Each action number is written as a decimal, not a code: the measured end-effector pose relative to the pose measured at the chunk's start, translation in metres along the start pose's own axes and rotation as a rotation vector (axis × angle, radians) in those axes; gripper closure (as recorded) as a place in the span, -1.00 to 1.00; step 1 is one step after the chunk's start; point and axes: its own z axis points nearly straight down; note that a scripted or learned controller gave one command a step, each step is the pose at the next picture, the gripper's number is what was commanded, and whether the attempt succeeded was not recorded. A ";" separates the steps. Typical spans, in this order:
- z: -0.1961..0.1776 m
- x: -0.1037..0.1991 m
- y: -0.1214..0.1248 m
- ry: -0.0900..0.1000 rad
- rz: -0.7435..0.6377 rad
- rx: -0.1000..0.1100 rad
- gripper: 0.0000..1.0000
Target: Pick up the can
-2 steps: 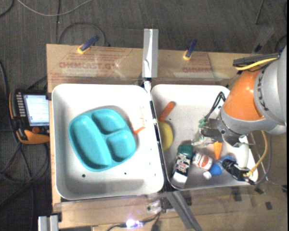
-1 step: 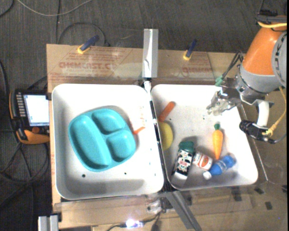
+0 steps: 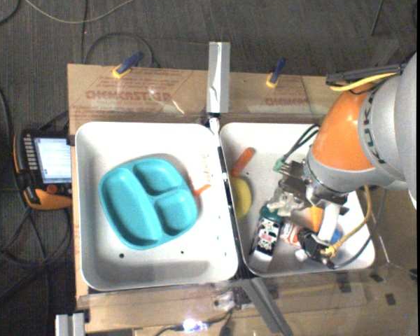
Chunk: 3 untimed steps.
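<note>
The can (image 3: 267,236), with a black and white label and a green top end, stands in the front left part of the right bin (image 3: 266,140). My gripper (image 3: 285,206) hangs low over the right bin, just above and to the right of the can's top. It appears to touch or nearly touch the can's upper end, but the wrist hides the contact, so whether it has a grip cannot be made out. The grey arm with its orange band (image 3: 343,142) comes in from the right and covers much of the bin.
A yellow round object (image 3: 242,196) and an orange carrot-like piece (image 3: 243,158) lie by the right bin's left wall. An orange and white item (image 3: 316,220) sits under the wrist. The left bin (image 3: 91,257) holds a teal divided plate (image 3: 150,201) and a small orange bit (image 3: 201,187).
</note>
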 end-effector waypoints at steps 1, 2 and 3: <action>-0.122 -0.053 0.032 -0.003 -0.226 -0.007 1.00; 0.007 -0.062 0.010 0.001 -0.220 -0.002 1.00; -0.110 -0.012 -0.011 -0.001 0.227 -0.006 1.00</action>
